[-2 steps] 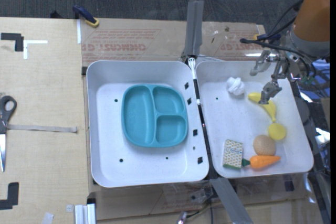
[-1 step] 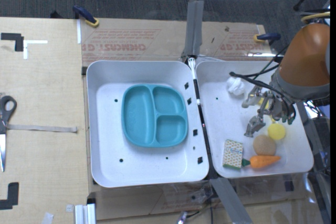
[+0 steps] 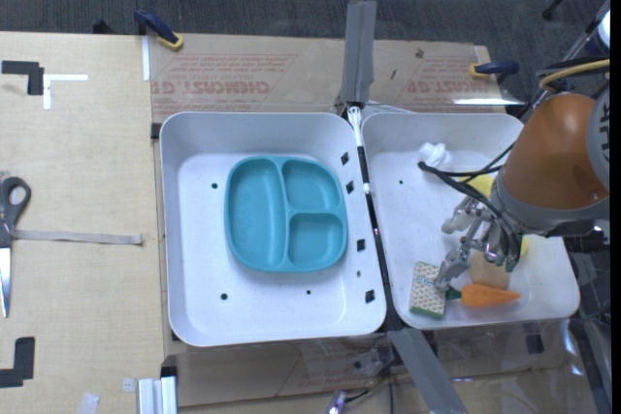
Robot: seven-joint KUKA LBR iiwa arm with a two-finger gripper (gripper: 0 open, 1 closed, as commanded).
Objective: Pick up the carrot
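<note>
Camera view, one frame. You have the arm [image 3: 553, 160] reaching in over the right bin [image 3: 398, 199], wrist down near that bin's front edge.

Step in hand, by my read: approach/descent onto the carrot [image 3: 488, 297], grasp not yet made. Carrot lies flat, orange, close to the right bin's front edge toward its front-right corner, long axis roughly along that edge, thin end pointing to the right wall. Gripper [image 3: 456, 269] sits just beside the carrot's thick end, on the side toward the bin's middle; nothing visible between the fingers. Finger spread: can't tell, too much metal clutter and wiring at the tip.

Next move calls for (judgement): shift the tip a little toward the front-right corner so the fingers straddle the carrot across its short axis, then lower and close. Watch the neighbours: little room near the front wall.

Containers:
- Right bin: carrot; a green-and-white sponge-like pad [image 3: 427, 291] at the front edge, just beside the gripper tip and near the carrot's thick end; a tan block [image 3: 490, 272] touching or nearly touching the carrot on its far side; a yellow item [image 3: 482, 184] partly hidden under the arm, type unclear; a small white object [image 3: 433, 153] toward the back.
- Left bin [image 3: 184, 238]: a teal divided plate [image 3: 286, 212], three compartments, sitting about mid-bin.
</note>
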